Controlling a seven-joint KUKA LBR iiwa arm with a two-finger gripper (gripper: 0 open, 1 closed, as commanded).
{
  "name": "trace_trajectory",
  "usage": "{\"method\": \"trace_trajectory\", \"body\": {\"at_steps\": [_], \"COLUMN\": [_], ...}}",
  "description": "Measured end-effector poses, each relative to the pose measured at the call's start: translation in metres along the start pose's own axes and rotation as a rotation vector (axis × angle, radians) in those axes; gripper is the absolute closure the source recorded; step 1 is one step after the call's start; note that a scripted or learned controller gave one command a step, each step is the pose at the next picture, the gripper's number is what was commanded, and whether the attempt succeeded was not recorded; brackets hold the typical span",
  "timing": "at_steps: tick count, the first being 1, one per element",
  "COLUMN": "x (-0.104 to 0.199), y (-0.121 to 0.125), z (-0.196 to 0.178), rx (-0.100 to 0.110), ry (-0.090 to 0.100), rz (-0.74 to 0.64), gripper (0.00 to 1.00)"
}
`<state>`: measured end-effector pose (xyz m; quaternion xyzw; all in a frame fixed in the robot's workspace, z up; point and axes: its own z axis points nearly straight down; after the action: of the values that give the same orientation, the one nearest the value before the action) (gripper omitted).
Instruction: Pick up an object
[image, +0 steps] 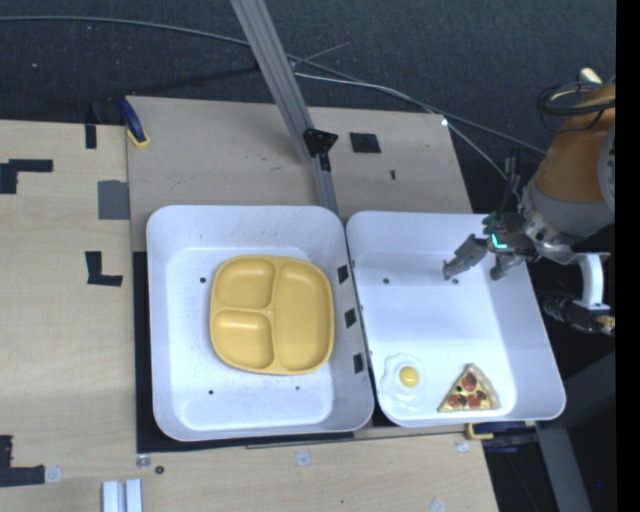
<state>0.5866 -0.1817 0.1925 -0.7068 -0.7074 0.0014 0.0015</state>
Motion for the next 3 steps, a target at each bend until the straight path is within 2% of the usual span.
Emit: {"method": "trace_trajectory", "body": {"at_steps": [1,3], "x": [0.0,-0.002], "y": [0.001,-0.011], "z": [-0.001,0.097], "rx": [-0.003,0.0], "ry": [-0.001,0.0], "rz": [-0.001,0.0], "gripper": [0.0,0.0]}}
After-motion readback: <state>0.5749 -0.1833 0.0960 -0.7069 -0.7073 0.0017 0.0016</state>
